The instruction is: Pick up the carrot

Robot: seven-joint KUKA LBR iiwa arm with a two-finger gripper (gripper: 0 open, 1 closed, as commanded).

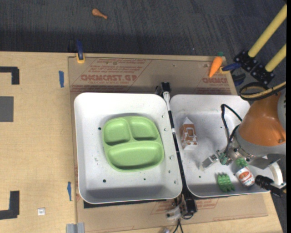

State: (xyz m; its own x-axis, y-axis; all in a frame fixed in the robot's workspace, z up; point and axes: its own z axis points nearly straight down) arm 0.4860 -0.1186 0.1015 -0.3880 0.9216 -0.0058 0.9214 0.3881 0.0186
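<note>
An orange, tapered object with a green tip, which looks like the carrot [215, 66], lies on the cardboard bench just beyond the far edge of the right bin [204, 107]. My gripper [218, 159] is low inside the right bin near its front right, well away from that orange object. The arm's orange band and grey wrist cover it from above. Small green pieces [223, 158] show right at the gripper's tip. I cannot tell whether they are touching it.
The right bin also holds a white and brown carton [188, 134], a green block [225, 181] and a red and white can [245, 177]. A green divided plate [133, 143] lies in the left bin [86, 136]. A small orange item [99, 13] lies on the dark floor beyond the bench.
</note>
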